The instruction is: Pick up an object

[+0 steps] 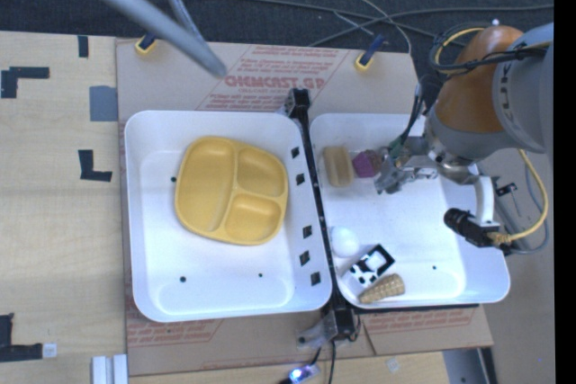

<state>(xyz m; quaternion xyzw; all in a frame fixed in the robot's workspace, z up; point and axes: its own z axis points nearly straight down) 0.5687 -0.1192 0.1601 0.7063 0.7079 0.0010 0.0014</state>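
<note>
Hand [389,175] – grey metal, arm above it grey with an orange band [472,90]. Just beside the hand: small purple object [365,163], then a tan block [337,165]. Nearer the camera from the hand – white ball [344,240], black-and-white patterned piece [370,264], beige waffle-textured cone [383,288]. Far bin [144,193] white, holding a yellow divided plate [231,190]. Desk [45,202] pale wood, dark markers.

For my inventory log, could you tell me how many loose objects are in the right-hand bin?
5: a tan block and purple piece near the gripper, a white ball, a checkered tag, a cone in front.
</note>
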